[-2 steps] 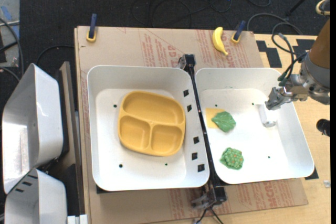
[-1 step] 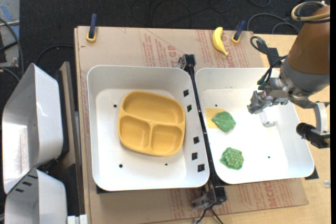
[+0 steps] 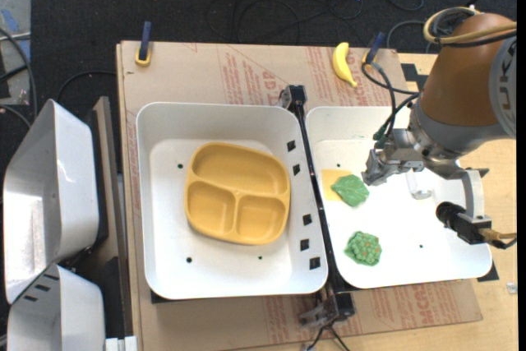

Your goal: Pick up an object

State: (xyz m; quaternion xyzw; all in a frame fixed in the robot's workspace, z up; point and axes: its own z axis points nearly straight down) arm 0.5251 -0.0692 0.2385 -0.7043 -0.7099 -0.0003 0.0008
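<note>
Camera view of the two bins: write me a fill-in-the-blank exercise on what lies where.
1. The yellow divided tray lies in the ____ bin.
2. The right bin holds ____ green objects, the upper green piece and the lower green piece.
3. The banana lies on the ____, outside both bins.
4. The pincer hangs over the ____ bin.

Missing words: left; two; cardboard; right
</note>
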